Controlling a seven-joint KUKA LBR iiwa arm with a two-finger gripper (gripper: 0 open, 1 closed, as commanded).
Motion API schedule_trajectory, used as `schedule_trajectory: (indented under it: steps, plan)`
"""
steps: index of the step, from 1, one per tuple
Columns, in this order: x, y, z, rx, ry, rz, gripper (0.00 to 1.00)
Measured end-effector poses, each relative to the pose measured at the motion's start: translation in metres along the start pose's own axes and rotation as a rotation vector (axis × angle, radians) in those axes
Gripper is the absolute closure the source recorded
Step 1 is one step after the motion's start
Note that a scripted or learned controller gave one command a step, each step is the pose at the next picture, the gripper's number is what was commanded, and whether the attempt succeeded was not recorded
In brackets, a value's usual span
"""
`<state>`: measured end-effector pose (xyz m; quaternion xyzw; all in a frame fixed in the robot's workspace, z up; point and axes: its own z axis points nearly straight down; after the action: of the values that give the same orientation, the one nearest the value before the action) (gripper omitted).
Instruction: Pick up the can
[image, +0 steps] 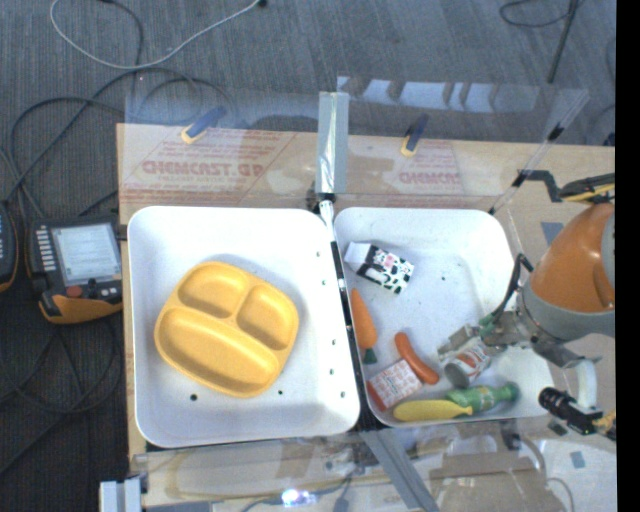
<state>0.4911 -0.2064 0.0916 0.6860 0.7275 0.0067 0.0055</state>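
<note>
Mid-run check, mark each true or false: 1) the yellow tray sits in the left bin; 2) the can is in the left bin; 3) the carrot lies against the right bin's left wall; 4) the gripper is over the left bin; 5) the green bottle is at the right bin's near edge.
1) True. The yellow tray lies in the left bin.
2) False. The can is in the right bin, next to the gripper.
3) True. The carrot lies along that wall.
4) False. The gripper is over the right bin's right side, at the can.
5) True. The green bottle lies there beside the banana.
</note>
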Motion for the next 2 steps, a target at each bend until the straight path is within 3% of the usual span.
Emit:
schedule_trajectory:
  steps: [1, 2]
  plan:
    - [0.0118, -0.0008, -0.0003, -0.002, -0.013, -0.012, 0.0]
    - [0.0138, 0.0013, -0.0101, -0.003, -0.009, -0.014, 1.0]
